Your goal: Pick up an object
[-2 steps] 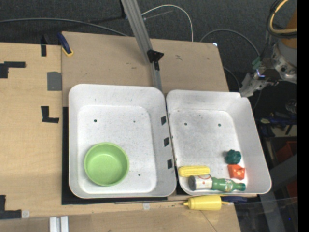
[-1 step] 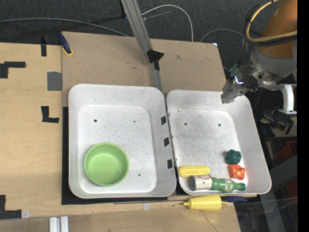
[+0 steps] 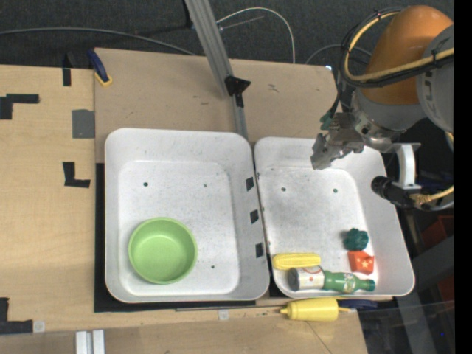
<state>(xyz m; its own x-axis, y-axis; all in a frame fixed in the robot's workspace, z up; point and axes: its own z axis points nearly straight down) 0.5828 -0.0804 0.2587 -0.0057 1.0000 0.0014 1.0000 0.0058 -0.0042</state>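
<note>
We've got loads of open floor in the right bin [image 3: 310, 198], since its stuff is all crammed along the near edge: green bottle [image 3: 335, 280], corn cob [image 3: 296, 260], orange piece [image 3: 361, 262], dark green piece [image 3: 356, 237]. The left bin [image 3: 177, 168] has a green bowl [image 3: 162, 251] in its near-left corner. Arm comes in from the right, gripper [image 3: 328, 150] over the right bin's far rim, too blurry to tell its fingers' state.

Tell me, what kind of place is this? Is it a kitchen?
Probably a robot test lab, not a kitchen. A robot arm with a pincer reaches over two white bins on a workbench. The bins hold toys, like a green bowl and a small green bottle.
</note>
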